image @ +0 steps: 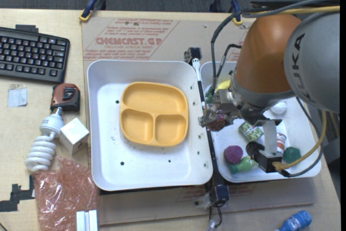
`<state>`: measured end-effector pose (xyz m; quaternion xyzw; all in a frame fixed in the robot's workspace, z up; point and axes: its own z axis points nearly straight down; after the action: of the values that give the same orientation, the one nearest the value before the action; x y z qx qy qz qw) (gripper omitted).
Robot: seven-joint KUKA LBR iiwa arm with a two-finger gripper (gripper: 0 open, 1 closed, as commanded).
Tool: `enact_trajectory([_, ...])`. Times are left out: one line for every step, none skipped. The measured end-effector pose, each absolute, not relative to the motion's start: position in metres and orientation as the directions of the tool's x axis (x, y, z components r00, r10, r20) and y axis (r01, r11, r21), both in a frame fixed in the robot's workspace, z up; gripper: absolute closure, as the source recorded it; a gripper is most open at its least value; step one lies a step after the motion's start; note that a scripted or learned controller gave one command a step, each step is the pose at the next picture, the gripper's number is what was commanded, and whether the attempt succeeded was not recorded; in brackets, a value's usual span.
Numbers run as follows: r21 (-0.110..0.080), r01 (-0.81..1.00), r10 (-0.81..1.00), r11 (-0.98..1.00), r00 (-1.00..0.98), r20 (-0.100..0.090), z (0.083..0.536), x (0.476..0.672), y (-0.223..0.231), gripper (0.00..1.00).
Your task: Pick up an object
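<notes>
Grey arm (319, 62), orange band, black "KUKA" lettering, trailing black and yellow cables

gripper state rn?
Gripper: over the right bin, at its left edge; open or shut cannot be told.

Arm (303, 57) comes in from right, grey link up top, big orange band (265, 54) bulging toward camera. Wrist points pretty much straight down, so body hides most of what's below. Gripper (219, 116) pokes out at lower left of wrist, dark and cluttered-looking. Black cables loop off wrist, one yellowish cable trails down right side.
</notes>
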<state>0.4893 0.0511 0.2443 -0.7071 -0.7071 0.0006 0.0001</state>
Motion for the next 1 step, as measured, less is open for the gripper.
enact_trajectory([0.001,1.0,1.0,-0.002,0.002,-0.001,0.2594,0.5297,0.0268,1.0])
